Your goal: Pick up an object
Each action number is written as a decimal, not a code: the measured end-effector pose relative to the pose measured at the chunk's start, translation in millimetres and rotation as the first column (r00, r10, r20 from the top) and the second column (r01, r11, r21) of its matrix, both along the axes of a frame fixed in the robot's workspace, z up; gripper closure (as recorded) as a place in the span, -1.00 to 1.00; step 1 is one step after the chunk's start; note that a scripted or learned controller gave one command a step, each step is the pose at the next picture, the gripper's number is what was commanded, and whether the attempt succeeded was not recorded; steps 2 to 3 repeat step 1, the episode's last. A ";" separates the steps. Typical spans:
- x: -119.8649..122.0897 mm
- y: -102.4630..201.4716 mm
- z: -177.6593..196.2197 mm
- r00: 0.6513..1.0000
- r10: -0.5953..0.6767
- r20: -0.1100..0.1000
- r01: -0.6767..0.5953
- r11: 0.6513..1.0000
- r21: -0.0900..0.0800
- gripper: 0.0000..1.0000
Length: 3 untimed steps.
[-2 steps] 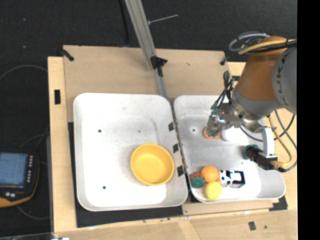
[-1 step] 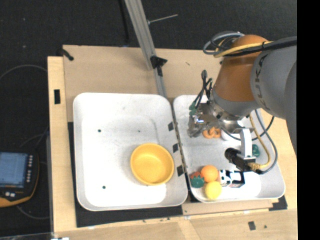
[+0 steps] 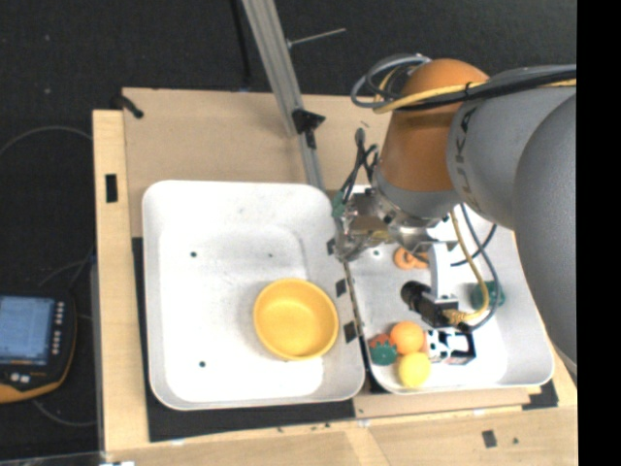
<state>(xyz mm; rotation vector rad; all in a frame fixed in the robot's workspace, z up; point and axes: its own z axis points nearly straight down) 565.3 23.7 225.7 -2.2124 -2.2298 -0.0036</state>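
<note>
A hand-held screen unit (image 3: 29, 343) is lying off the bench (image 3: 204, 134), out at 9 o'clock in the camera view. Two white bins are sitting side by side on the bench.

The left bin (image 3: 213, 250) is holding one thing, a yellow bowl (image 3: 296, 318), which is standing mouth up towards that bin's 5 o'clock corner.

The right bin (image 3: 514, 348) is holding five small things. One green piece (image 3: 383, 353), one orange ball (image 3: 408, 338) and one yellow ball (image 3: 414, 369) are crowding together at the bin's 7 o'clock, the orange ball touching the green piece and lying just at 12 o'clock of the yellow ball. One black, white and blue item (image 3: 454, 348) is lying just at 3 o'clock of the two balls. One small orange piece (image 3: 408, 258) is lying nearer the bin's 11 o'clock, partly under the wrist.

The gripper (image 3: 361, 233) is hanging over the wall shared by the two bins, at about the right bin's 10 o'clock, well apart from the cluster of balls. Whether it is open or closed cannot be told, nor whether it is touching anything.

The grey arm (image 3: 514, 163) is reaching in from 3 o'clock and bending down, its orange band (image 3: 427, 134) sitting above the wrist and covering the right bin's 12 o'clock side.
</note>
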 end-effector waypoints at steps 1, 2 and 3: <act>0.5 55.2 13.1 1.000 -0.004 -0.001 0.004 1.000 -0.001 1.00; 0.5 55.2 13.1 1.000 -0.004 -0.001 0.004 1.000 -0.001 1.00; 0.5 55.2 13.1 1.000 -0.004 -0.001 0.004 1.000 -0.001 1.00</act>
